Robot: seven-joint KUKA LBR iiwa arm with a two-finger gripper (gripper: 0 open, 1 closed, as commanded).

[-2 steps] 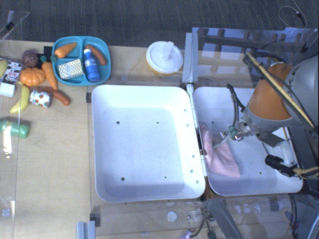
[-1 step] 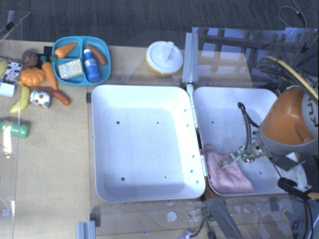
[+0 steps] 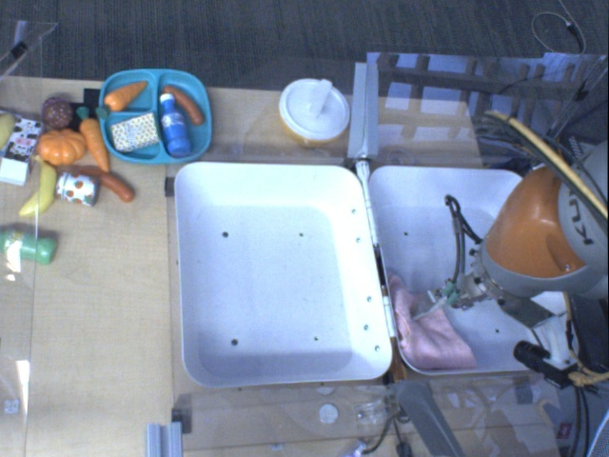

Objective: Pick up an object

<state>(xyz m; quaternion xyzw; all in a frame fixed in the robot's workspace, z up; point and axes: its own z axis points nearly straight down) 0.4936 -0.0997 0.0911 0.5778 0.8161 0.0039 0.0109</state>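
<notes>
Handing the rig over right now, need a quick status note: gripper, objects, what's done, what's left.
Gripper: low in the right bin, at the upper edge of the pink cloth; whether it has a grip can't be judged from this view.
Pink cloth: crumpled in the right bin's near-left corner, lying on the bin floor.
Left bin: beside it, arm not over it.
Done: arm has reached the cloth.
Left: confirm a grasp and lift the cloth clear.

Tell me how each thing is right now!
Gripper: down in the right bin, at the cloth.
Pink cloth: crumpled, lying in the right bin's near left corner.
Right bin: holds the cloth.
Blue plate: filled with toy food and a bottle.
Lidded cup: lid on.
</notes>
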